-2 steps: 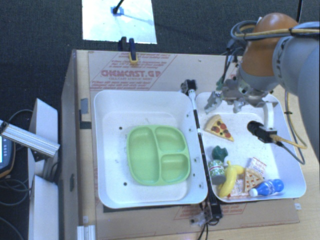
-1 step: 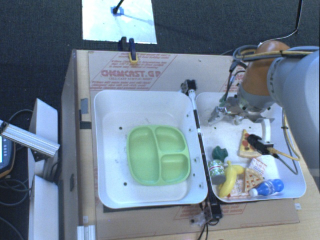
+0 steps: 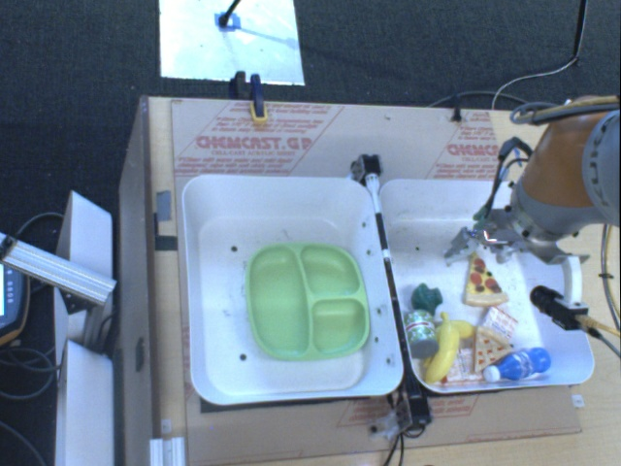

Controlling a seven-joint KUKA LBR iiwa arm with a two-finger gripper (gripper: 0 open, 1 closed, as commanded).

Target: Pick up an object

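Gripper (image 3: 473, 244), jaw state indiscernible, hovers above the pizza slice (image 3: 482, 282) in the right bin (image 3: 582, 362). Slice probably light, rigid, flat; best grasped across its narrow sides.

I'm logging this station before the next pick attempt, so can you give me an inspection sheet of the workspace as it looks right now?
Surface: bench bearing two white bins, the left bin and the right bin.
Job's things: in the right bin, pizza slice, banana, blue-capped bottle, small can, dark green toy, flat snack packets.
Clutter: green divided plate in the left bin.
Grippers: end effector above the right bin, by the pizza slice's upper tip; nothing seen held.
Cables: black cable across the floor; wires along the arm.
Surroundings: dark carpet, white sheet behind the bench.
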